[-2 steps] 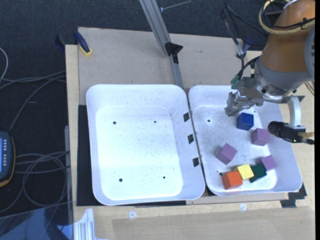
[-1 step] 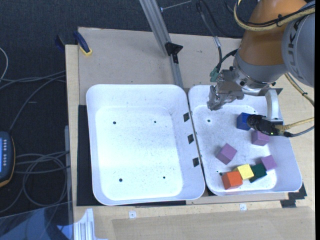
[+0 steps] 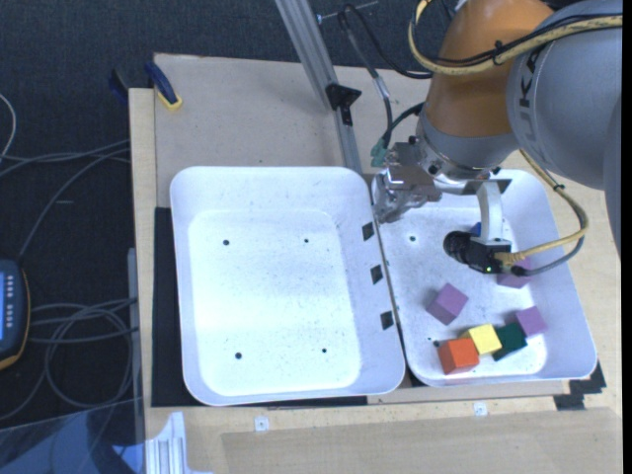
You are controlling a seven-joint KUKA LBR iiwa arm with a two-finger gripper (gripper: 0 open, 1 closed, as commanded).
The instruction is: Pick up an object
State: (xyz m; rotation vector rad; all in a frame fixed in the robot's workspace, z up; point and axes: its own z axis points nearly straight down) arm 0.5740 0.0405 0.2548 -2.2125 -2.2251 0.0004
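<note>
The right white bin (image 3: 563, 294) holds several small blocks. A purple cube (image 3: 447, 302) lies near its middle. Along the front wall sit an orange block (image 3: 457, 355), a yellow block (image 3: 484, 339), a green block (image 3: 511, 339) and a purple block (image 3: 530, 320). Another purple piece (image 3: 513, 276) lies at the right, partly hidden by a black part of the arm (image 3: 472, 250). My gripper (image 3: 397, 197) hangs over the bin's far left corner, close to the dividing wall, well apart from every block. I see no object in it.
The left white bin (image 3: 188, 265) lies beside the right one, with black clips (image 3: 376, 274) along their shared edge. A slanted metal pole (image 3: 316, 57) rises behind the bins. The arm's bulk covers the right bin's far side. Cables trail on the floor at the left.
</note>
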